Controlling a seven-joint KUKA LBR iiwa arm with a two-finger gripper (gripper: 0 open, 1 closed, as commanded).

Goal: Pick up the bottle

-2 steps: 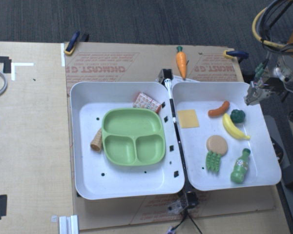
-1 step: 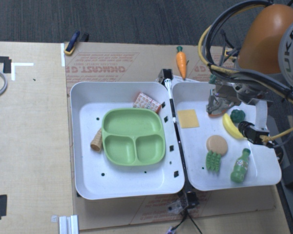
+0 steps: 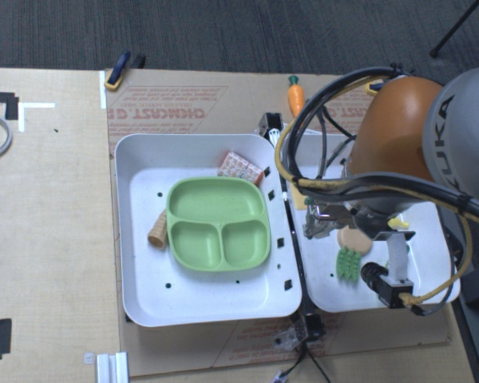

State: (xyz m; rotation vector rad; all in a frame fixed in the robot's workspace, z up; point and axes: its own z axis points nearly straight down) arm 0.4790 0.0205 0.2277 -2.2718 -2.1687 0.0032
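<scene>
My arm's orange and grey wrist (image 3: 399, 142) hangs over the right bin (image 3: 319, 290) and hides most of its floor. Below the wrist, a metallic part of the gripper (image 3: 325, 220) shows near the bin's left wall. Right beside it lie a tan round item (image 3: 354, 240) and a green ridged item (image 3: 349, 265). I cannot tell which item here is a bottle. A black cable fitting (image 3: 381, 284) on the arm sits low over the bin's front right.
The left bin (image 3: 136, 286) holds a green divided plate (image 3: 219, 223), a small patterned box (image 3: 239, 166) behind it and a tan cone-shaped item (image 3: 158, 230) at its left. An orange carrot toy (image 3: 295, 98) lies on the cardboard behind the bins.
</scene>
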